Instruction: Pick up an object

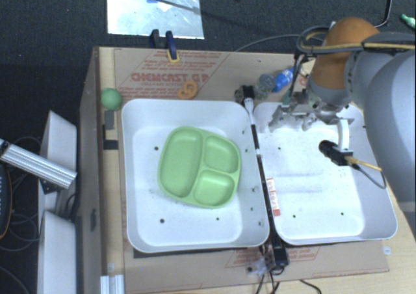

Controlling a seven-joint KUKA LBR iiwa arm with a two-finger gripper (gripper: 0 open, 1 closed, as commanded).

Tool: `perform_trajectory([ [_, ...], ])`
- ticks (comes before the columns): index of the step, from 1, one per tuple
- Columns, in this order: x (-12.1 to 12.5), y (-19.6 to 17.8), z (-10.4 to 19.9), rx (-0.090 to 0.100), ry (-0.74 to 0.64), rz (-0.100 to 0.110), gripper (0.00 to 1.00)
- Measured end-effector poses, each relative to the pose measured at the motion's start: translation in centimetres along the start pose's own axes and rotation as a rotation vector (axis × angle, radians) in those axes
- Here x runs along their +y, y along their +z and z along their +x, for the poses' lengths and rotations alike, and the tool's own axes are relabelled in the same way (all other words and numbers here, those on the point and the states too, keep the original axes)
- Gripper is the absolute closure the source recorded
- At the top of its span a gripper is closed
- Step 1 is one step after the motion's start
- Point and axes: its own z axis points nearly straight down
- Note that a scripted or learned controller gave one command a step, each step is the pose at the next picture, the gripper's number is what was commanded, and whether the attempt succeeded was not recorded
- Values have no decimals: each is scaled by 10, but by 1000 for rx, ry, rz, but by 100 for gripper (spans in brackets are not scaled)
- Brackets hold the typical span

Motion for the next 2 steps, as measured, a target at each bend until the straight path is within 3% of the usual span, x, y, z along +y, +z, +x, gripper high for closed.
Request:
perform_trajectory([
  [1, 1, -11, 0, 0, -2, -4, 100],
  [2, 1, -11, 0, 0, -2, -3, 0],
])
